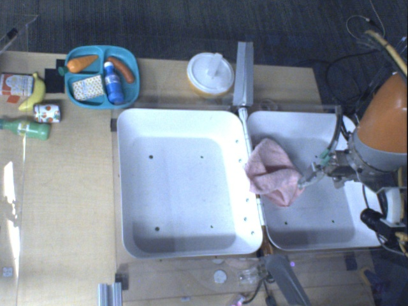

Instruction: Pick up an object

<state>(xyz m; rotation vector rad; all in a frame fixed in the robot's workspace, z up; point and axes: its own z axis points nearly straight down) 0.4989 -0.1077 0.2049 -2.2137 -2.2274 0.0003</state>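
On the far left of the wooden desk (64,203) lay small toy items, and behind them a blue divided tray (102,75) held toy food. A white lidded container (210,74) stood behind the bins. The left white bin (185,183) came next. A crumpled pink cloth (273,172) lay in the right bin (319,222), against its left wall. The gripper (313,171) touched the cloth's right edge; whether it pinched the cloth could not be told.

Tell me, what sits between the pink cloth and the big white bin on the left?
In the camera view, just the bins' adjoining rims: the pink cloth drapes against that divider, bordering the left bin.
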